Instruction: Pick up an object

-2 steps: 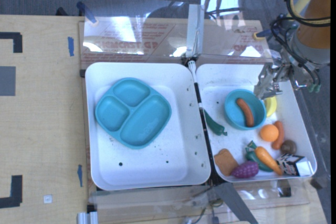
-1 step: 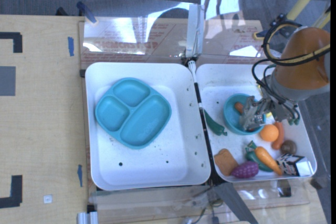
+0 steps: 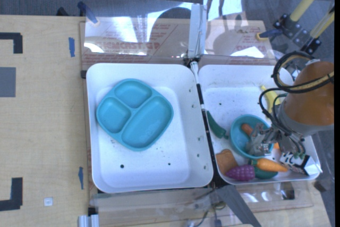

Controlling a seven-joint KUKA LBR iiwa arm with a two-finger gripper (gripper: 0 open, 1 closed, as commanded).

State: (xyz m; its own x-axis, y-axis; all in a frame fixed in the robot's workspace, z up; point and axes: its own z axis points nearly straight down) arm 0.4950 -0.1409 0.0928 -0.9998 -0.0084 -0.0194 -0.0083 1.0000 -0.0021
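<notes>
Two shallow white bins sit side by side on the pale wooden bench [image 3: 37, 114], touching along their inner edges. The left bin [image 3: 175, 159] carries one thing, a teal divided plate [image 3: 135, 114] with three compartments, lying flat a little above and left of the bin's middle. The floor around it is bare white with a few dark specks.

The right bin [image 3: 228, 90] is the crowded one. The arm [image 3: 313, 98], orange at the wrist, reaches in from the right and hangs over the bin's right half. Its gripper [image 3: 260, 142] is down inside a teal bowl [image 3: 237, 138], a round, deep, glossy bowl that stands upright near the middle of this bin's lower half (the same teal as the plate). Whether the gripper is spread or pressed together cannot be told, since its tip is lost among metal parts and the bowl's rim, and nothing can be seen pinched in it.

A small orange piece [image 3: 247, 128] lies in the bowl, just left of the gripper. Outside the bowl, a dark green vegetable [image 3: 215, 125] lies slanted against the bin's left wall. A tan-orange lump [image 3: 226, 159] sits below it near the front-left corner. A purple bunch of grapes [image 3: 241, 172] lies just right of that lump, against the front wall. An orange carrot [image 3: 271, 166] lies right of the grapes, below the bowl. A yellow item [image 3: 271, 98] shows above the bowl, partly hidden by the arm.
</notes>
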